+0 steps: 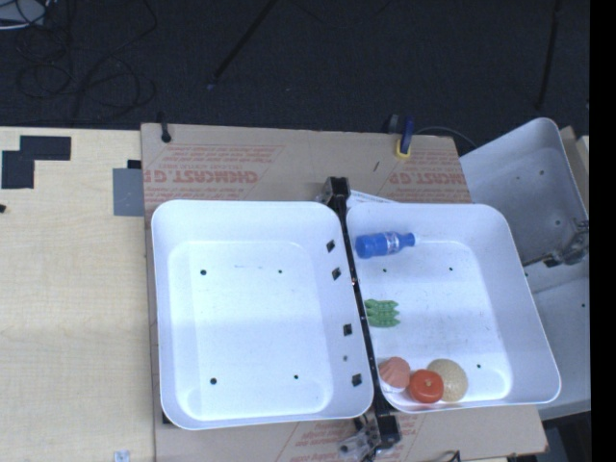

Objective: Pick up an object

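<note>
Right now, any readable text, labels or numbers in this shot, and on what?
"CHEMCAST, G.P": red print on the brown cardboard sheet under the two shallow white bins, seen upside down at upper left; a guess at faint letters.
A second red print at upper right of that cardboard: too faint to read.
Red print on the cardboard's front edge: cut off, unreadable.
Small blue plastic bottle: no legible label.

A metal clamp [371, 441] below the two bins is cut off by the bottom edge. The red round object [425, 386] overlaps a pink piece [393, 371] and a tan one [449, 377], hiding parts of both.
</note>
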{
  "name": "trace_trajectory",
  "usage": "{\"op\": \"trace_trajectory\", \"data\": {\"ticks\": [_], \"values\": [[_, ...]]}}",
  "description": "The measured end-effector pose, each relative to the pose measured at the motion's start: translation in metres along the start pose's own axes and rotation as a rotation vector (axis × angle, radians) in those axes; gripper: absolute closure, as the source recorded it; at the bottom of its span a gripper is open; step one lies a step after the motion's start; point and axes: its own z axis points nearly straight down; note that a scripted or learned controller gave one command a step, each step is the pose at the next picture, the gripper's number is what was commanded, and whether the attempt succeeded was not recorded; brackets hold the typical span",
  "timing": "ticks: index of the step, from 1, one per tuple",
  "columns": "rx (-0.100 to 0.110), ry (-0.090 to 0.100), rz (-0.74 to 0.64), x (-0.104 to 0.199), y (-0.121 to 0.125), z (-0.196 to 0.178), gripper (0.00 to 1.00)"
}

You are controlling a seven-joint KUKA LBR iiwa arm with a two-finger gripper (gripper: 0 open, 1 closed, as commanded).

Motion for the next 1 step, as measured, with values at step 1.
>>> {"op": "trace_trajectory", "data": {"ticks": [1], "values": [[0.021, 0.009, 0.004, 0.0167, -0.0266, 0.1001, 1.00]]}}
